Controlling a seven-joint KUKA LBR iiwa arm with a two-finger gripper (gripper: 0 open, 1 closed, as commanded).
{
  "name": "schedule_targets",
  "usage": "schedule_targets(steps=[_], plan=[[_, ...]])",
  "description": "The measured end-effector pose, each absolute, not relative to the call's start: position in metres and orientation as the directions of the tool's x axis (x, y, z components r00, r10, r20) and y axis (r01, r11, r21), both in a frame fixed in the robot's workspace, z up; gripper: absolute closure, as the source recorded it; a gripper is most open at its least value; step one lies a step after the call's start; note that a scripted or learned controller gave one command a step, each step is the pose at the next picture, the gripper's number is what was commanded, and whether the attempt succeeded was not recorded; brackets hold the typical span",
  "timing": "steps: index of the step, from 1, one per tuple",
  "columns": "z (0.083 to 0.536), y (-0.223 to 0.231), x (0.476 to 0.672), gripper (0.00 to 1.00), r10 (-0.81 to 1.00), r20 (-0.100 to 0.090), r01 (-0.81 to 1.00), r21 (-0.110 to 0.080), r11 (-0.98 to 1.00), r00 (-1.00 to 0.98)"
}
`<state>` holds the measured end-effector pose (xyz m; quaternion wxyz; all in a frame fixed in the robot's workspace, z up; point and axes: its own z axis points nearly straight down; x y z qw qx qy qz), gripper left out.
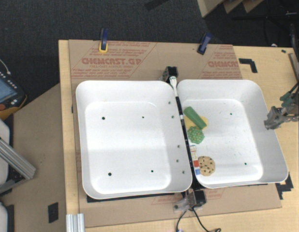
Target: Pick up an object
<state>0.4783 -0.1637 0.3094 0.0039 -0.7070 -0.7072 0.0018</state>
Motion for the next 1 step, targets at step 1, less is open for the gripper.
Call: schedule_targets(steps=[1], plan=[[0.3118, -0.228, 0.4787, 1.0, 1.0, -0.005, 1.0, 0.003, -0.005, 0.005]])
